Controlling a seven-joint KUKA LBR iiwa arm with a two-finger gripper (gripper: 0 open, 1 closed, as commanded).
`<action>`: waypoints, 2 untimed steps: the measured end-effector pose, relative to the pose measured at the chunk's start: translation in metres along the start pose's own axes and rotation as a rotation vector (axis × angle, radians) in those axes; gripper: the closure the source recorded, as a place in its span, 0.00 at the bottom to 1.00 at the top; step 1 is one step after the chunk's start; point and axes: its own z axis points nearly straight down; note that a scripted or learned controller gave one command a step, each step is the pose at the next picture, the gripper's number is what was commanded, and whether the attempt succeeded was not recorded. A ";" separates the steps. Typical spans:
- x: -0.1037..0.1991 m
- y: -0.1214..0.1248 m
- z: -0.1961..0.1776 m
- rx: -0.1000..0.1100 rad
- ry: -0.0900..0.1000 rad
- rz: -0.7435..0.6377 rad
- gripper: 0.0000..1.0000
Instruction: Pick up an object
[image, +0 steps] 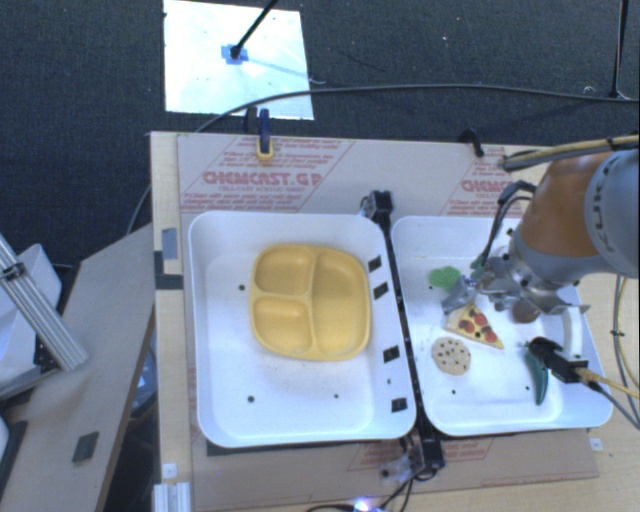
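Yellow divided plate in left bin

left bin: divided plate near centre | right bin: pizza slice mid, cookie just in front, leafy piece behind | gripper over bin's middle, beside pizza slice | pepper near front-right corner

Bench with two white bins side by side: left bin, right bin.
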 end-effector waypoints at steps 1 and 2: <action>-0.001 0.001 -0.013 -0.004 -0.001 0.003 1.00; 0.000 0.004 -0.056 -0.007 -0.002 0.000 1.00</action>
